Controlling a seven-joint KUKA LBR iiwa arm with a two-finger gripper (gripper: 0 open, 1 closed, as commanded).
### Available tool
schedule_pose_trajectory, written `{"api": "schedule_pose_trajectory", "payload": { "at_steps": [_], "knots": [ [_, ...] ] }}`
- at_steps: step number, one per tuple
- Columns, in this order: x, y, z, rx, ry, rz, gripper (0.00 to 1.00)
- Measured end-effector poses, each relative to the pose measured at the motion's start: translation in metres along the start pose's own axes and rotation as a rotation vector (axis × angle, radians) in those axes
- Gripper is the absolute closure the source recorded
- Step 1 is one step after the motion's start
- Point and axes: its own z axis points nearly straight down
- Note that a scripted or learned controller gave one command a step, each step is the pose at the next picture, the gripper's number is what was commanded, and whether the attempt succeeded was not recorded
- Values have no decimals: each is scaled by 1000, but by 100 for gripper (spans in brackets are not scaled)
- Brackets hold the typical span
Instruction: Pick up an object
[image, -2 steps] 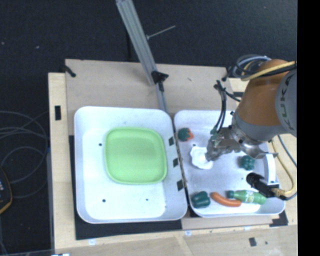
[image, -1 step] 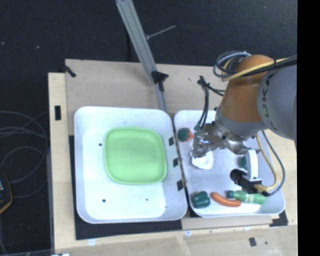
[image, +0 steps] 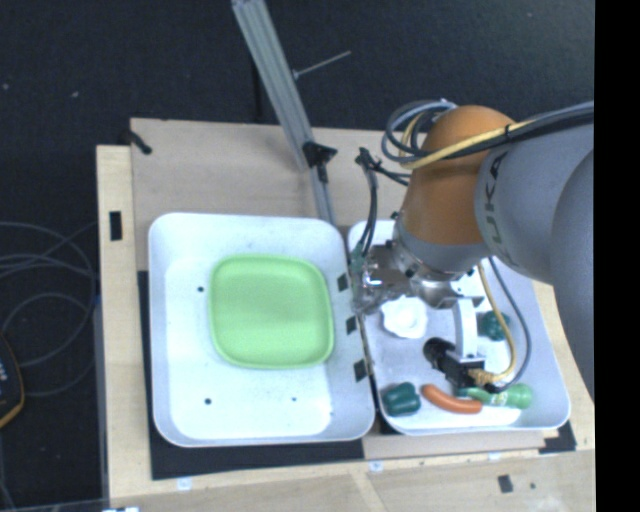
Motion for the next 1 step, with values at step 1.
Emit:
{"api": "schedule_pose_trajectory", "payload": {
  "at_steps": [1],
  "knots": [
    [55,19,6,1,0,-1,100]
  ]
}}
